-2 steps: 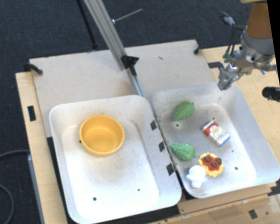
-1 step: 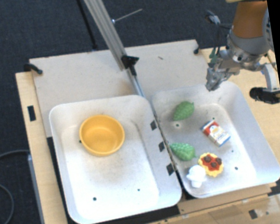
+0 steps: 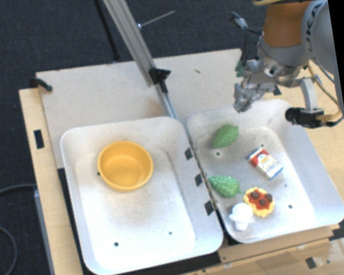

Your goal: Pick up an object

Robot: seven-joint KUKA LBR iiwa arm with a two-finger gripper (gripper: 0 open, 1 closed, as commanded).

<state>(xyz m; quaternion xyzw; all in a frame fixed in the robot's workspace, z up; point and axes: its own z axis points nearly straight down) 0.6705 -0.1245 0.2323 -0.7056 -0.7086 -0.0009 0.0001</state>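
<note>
The right bin (image 3: 313, 208) holds two green knobbly toys, one near its back (image 3: 225, 135) and one by its left wall (image 3: 224, 185). A small red and white carton (image 3: 265, 163) lies right of centre. A yellow and red toy (image 3: 260, 201) and a white lump (image 3: 241, 216) lie near the front. My gripper (image 3: 242, 104) hangs over the back edge of the right bin, right of and behind the upper green toy, with nothing seen in it.
A yellow bowl (image 3: 125, 165) sits in the left bin (image 3: 98, 242). A slanted metal post (image 3: 134, 39) rises behind the two bins. A black fitting with cables (image 3: 305, 117) sticks out by the right bin's far right rim.
</note>
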